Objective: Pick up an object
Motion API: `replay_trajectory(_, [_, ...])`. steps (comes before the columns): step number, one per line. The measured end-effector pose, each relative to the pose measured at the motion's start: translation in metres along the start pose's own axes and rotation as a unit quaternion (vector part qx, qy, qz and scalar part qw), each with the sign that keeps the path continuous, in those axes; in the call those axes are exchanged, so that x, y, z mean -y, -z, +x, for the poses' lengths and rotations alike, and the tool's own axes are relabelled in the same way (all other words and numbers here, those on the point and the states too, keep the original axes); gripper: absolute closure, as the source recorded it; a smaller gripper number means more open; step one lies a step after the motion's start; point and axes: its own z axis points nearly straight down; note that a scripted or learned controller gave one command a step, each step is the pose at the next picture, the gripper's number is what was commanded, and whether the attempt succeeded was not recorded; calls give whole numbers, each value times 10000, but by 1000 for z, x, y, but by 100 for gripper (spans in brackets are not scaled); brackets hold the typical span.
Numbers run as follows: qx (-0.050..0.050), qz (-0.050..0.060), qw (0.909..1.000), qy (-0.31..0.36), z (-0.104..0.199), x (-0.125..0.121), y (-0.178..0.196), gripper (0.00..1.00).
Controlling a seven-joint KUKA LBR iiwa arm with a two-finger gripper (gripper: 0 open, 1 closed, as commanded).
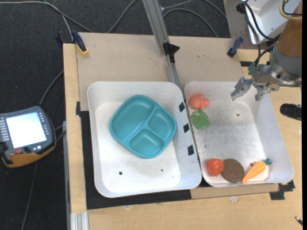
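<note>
**Bench and floor, seen from above**

Pale wooden bench [124,56] on dark carpeted floor [29,56]. Thin cables [45,6] trail across the carpet at upper left. Metal rail [156,18] slants down over the bench. Blue clamps [79,42] grip its far edge. Handheld control pendant [24,135] with lit screen lies on the floor, left. Light is even.

Bench surroundings, away from the bins

A grey handheld control pendant with a pale screen [25,135] lies on dark carpet left of the bench; a slanted aluminium rail [158,25] crosses the tan board [124,56], blue clamps [79,42] gripping its corners.
</note>
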Motion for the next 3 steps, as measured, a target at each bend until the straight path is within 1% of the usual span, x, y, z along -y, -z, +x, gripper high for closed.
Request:
replay_trajectory(1, [-6, 30, 10000, -5, -5, 3, -61, 0])
replay_trajectory(2, [-5, 29, 10000, -4, -10, -2, -108, 0])
replay_trajectory(3, [-3, 5, 10000, -1, -9, -2, -155, 0])
